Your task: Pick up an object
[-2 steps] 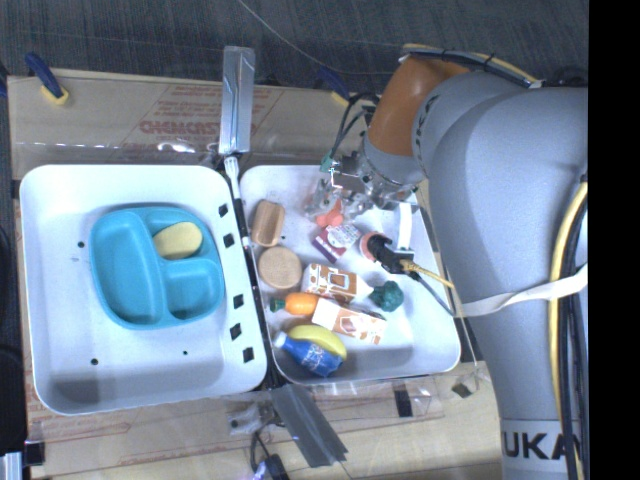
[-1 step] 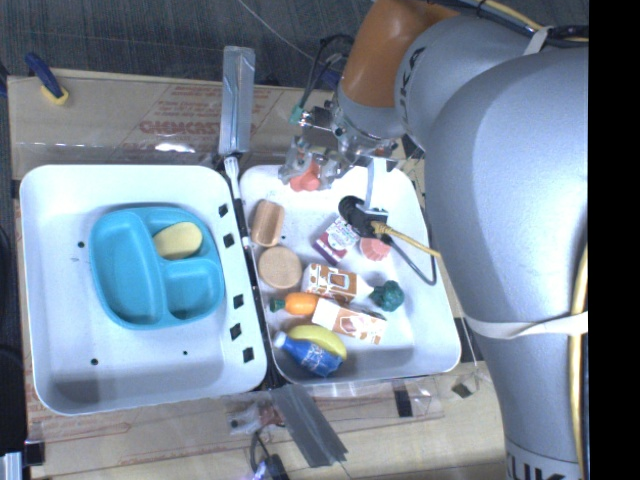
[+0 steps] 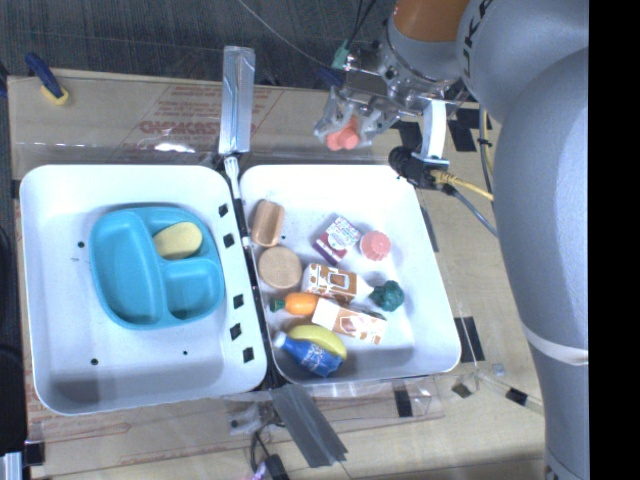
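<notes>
While hanging over the right bin's far rim, gripper is pinching a pink object.

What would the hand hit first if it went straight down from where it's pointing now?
Probably the bench just behind the right bin's far rim. The hand hangs there with a pink object between its fingers. Depth is unclear, so the rim is possible.

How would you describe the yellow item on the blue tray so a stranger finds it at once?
Start at the left white bin, which holds a blue divided tray. In the tray's upper right compartment lies a yellow oval item. It is alone there; the other toys crowd the right bin.
</notes>
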Available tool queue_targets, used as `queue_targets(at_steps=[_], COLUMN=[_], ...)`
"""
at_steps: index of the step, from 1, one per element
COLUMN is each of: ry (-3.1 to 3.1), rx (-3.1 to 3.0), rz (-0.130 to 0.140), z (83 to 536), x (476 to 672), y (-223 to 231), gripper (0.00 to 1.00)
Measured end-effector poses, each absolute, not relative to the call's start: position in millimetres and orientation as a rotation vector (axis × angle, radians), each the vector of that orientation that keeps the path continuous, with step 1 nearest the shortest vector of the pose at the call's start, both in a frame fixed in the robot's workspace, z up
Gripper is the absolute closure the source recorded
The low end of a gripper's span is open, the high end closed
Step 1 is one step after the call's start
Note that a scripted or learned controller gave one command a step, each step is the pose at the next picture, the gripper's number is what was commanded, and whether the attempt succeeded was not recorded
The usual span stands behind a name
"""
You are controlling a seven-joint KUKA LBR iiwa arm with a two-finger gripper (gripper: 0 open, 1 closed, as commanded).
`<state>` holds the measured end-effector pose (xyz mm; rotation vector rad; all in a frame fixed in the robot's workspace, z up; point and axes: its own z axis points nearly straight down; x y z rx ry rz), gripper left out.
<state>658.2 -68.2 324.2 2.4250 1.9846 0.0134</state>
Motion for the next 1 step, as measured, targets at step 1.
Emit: queue_targets(at_steps=[1], ry=[2.048], rx=[2.391], rz=[-0.012], z=[233.8], x=[629.8], y=[-64.5], gripper=[1.00])
